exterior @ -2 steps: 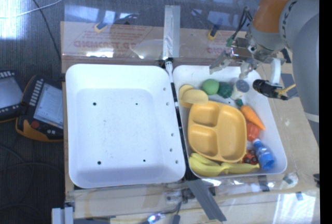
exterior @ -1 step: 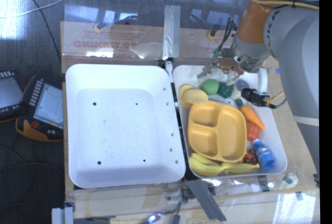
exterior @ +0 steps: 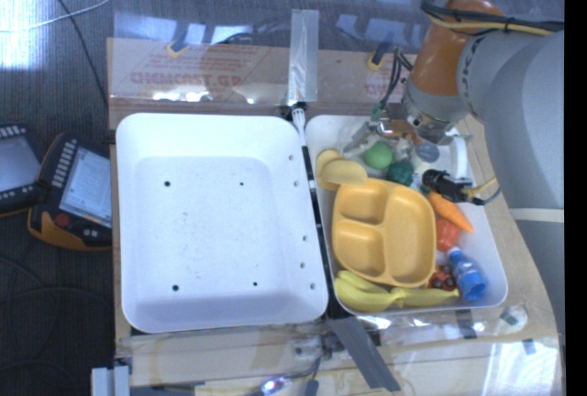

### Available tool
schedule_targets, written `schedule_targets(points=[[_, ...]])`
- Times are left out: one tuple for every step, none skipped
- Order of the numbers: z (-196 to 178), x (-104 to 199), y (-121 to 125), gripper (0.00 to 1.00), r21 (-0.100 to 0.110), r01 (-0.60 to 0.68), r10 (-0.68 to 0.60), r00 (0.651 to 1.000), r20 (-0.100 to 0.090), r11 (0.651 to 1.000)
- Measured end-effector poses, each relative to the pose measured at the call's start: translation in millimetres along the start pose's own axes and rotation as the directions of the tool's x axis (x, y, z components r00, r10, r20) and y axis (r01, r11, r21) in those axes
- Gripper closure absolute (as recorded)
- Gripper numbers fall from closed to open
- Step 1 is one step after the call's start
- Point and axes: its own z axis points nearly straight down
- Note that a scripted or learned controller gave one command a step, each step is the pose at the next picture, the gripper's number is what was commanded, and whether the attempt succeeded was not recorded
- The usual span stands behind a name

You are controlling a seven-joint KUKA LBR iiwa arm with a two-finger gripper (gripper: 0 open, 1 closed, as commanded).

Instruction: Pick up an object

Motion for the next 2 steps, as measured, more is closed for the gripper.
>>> schedule_targets(points=[[-68.8, -93.3, -59.0, 0.00, 0.001, -0.080, 0.080, 0.997, 0.003, 0.997], [13.0, -79.3, -71.1, 0.00, -0.007, 0.043, -0.043, 0.999, -0.004, 0.999]])
